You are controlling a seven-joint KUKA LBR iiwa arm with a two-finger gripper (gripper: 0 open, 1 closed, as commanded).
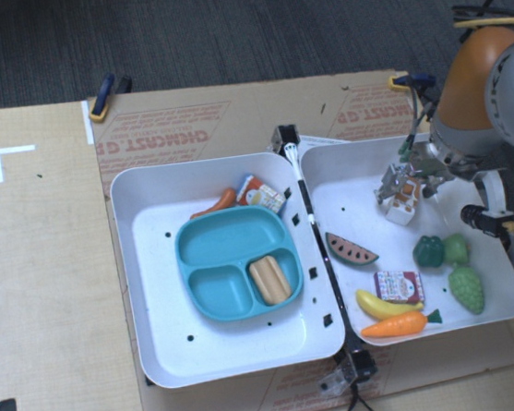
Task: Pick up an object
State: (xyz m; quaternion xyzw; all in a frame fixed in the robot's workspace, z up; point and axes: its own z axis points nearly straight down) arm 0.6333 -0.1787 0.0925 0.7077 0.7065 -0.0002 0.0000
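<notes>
You have two white bins on the surface, side by side. The left bin (pixel 146 288) holds one blue divided tray (pixel 225 250) with one bread roll (pixel 269 279) in its lower right compartment; behind the tray lie one orange sausage (pixel 218 203) and one small carton (pixel 263 192). The right bin (pixel 348 189) holds seven things: one watermelon slice (pixel 351 249), one banana (pixel 384 304), one carrot (pixel 397 325), one small red and white packet (pixel 398 284), one dark green broccoli (pixel 428 251), one pale green piece (pixel 455 251) just beside it, and one bumpy green fruit (pixel 466 289). Your gripper (pixel 399 199) sits over the right bin's upper part, near a small white and orange item; whether it is apart or together, I cannot tell.
</notes>
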